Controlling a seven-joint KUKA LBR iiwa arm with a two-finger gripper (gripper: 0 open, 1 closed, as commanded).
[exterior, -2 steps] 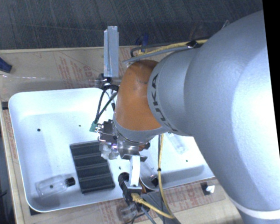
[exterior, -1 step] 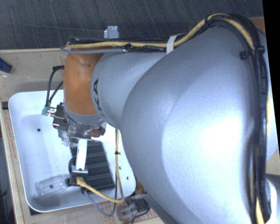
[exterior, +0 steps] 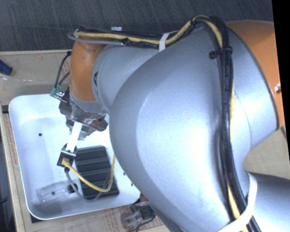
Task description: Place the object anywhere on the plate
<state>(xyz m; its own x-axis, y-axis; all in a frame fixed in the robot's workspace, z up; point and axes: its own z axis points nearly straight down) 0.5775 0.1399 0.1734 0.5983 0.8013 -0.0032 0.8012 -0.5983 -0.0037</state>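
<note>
Below-left of pincer point(exterior: 86, 126), in bin point(exterior: 22, 108), a clear item point(exterior: 55, 192) lies on its side. Just below pincer: black ribbed block point(exterior: 95, 168), flat on bin floor. It's prob. the task obj, though can't rule out the clear item. Pincer state: can't tell, wrist blocks the view. Risks: block is wide & flat, so a grip may slip off; an off-centre descent could shove it toward clear item; wrong obj gets picked.

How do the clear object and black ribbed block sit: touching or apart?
Cannot tell. Camera view shows the clear object beside the black ribbed block, near edges too blurred to judge.
</note>
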